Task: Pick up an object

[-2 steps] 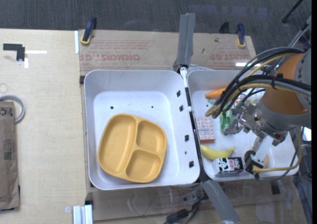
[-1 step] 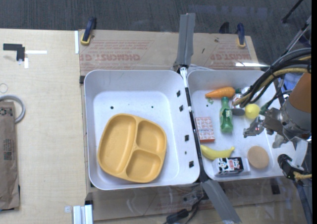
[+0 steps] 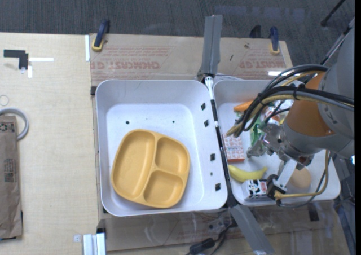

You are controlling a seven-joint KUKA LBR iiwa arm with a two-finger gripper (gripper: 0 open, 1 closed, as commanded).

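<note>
At the near end of the right bin (image 3: 334, 190), a small black-and-white box (image 3: 255, 188) is lying beside a pale, rounded lump (image 3: 302, 179). Just beyond the box a banana (image 3: 246, 172) is lying across the bin floor. In the left bin (image 3: 101, 135) a yellow divided plate (image 3: 150, 167) is sitting towards the near corner.

The tool (image 3: 266, 142) is hanging low over the middle of the right bin, just past the banana and beside a patterned packet (image 3: 234, 148) by the dividing wall. Cables and the wrist are covering it, so I cannot tell whether it is apart or together, or whether it is touching anything. The arm (image 3: 307, 118) is reaching in from the right, its orange band sitting above the bin and its wrist pointing down.

Farther back, something green (image 3: 257, 134) and an orange piece (image 3: 243, 105) are lying at the bin's far end. Beyond both bins, cardboard (image 3: 169, 56) is covering the tabletop (image 3: 51, 107).
</note>
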